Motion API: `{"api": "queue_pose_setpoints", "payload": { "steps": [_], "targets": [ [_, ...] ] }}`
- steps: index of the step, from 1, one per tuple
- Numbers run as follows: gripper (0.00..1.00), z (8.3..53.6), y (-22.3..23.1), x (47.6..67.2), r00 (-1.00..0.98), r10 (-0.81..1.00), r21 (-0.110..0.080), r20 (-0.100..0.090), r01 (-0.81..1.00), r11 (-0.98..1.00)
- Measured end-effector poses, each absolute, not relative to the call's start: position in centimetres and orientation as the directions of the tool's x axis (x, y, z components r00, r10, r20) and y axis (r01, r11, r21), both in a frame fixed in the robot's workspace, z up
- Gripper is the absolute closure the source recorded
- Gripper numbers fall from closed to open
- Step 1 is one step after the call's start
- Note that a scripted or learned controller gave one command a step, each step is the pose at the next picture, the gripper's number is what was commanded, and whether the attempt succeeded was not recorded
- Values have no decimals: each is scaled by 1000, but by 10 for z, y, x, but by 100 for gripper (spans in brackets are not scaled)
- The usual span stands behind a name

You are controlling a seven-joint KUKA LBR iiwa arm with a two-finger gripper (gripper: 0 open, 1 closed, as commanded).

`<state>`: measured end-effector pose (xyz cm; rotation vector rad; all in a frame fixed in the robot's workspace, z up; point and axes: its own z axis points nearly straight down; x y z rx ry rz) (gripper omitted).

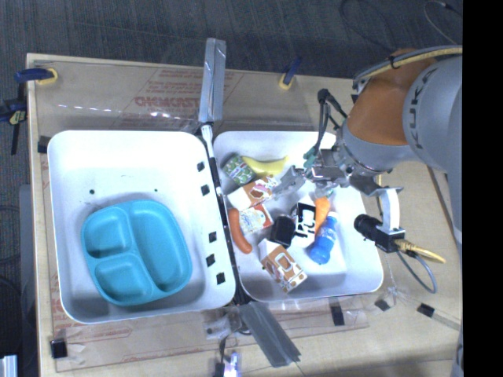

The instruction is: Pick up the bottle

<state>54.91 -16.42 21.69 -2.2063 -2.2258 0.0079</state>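
Look in the right white bin (357,277): your blue plastic bottle (323,240) lies near the right wall, its orange cap toward the far side. The two-finger gripper (318,173) hangs just above that cap end — whether its jaws are spread or pressed together cannot be told from this slant. Clutter crowds the bottle's left: a black-and-white printed card (305,220) touching it, a small black block (281,231), a brown patterned box (284,269), an orange carrot-like stick (239,231) and a yellow banana (264,165). The left white bin (71,151) holds a turquoise divided tray (137,251).
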Motion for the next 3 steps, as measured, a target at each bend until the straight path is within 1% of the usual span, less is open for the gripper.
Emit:
{"api": "queue_pose_setpoints", "payload": {
  "steps": [1,2,3],
  "targets": [
    [100,223,-164,550,-14,1000,-17,3,1000,14],
    [0,223,-164,550,-14,1000,-17,3,1000,14],
    [0,162,-211,476,56,998,-8,2,998,-56]
  ]
}}
